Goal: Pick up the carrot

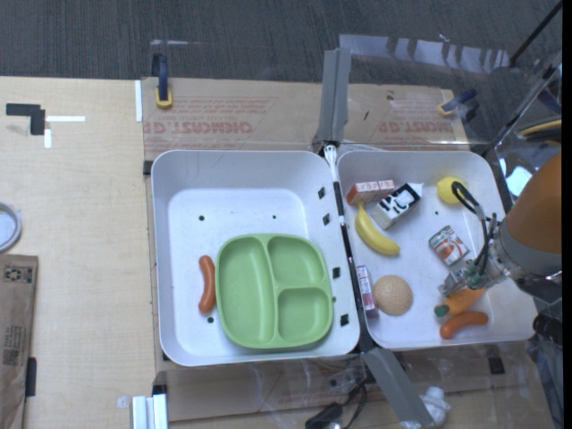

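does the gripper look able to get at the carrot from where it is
Probably yes: the gripper hangs right above the carrot in the right bin, with nothing over it; an orange sausage lies close beside.

- green three-compartment plastic tray (272, 290)
- orange-red sausage (206, 284)
- yellow banana (375, 234)
- orange carrot with green tip (458, 301)
- tan round bun (392, 294)
- pale wooden bench (71, 204)

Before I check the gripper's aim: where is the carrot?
The carrot lies in the right bin, near its front right corner, just below the gripper, with a hot dog in front and a bread roll to its left.
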